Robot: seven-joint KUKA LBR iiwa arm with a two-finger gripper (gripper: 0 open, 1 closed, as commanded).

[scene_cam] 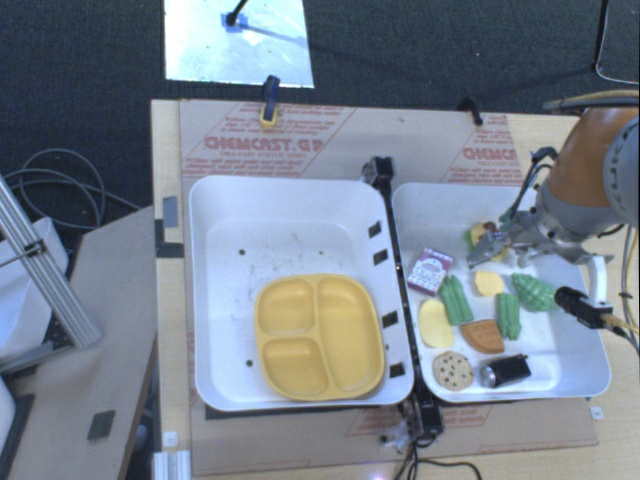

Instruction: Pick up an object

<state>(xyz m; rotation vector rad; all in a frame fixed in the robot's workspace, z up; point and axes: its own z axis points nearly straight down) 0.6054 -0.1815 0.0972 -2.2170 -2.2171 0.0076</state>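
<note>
The gripper (492,246) hung low over the right bin (580,368), just above a small yellow-green toy (478,234). Whether it was apart or together could not be told. Judging by that, the reach was under way; next it would need a clean descent and close. The left bin (230,218) held a yellow tray (320,336).
</note>
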